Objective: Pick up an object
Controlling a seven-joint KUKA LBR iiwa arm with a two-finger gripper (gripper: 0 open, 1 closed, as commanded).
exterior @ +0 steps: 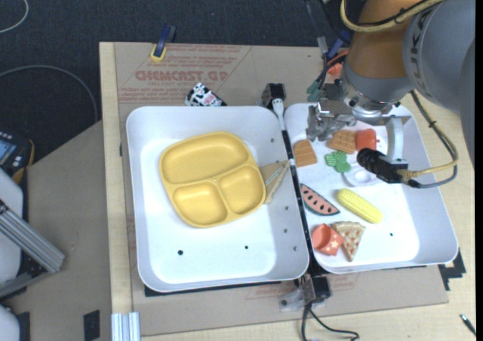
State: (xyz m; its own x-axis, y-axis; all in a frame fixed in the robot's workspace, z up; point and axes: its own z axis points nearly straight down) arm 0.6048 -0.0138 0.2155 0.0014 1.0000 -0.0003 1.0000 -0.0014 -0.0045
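Observation:
The right bin holds several toy foods. Among them are a brown bread slice, an orange waffle, a red piece, a green piece, a watermelon slice, a yellow corn cob, a red tomato and a pizza slice. My gripper hangs low over the back left of this bin, just above and behind the waffle and the bread slice. Nothing shows held in it.
The left bin carries a yellow divided plate, with a tan piece at its right edge. Behind the bins lie a cow-patterned toy, a blue and yellow clip and a black tool. A black cable plug hangs from the arm.

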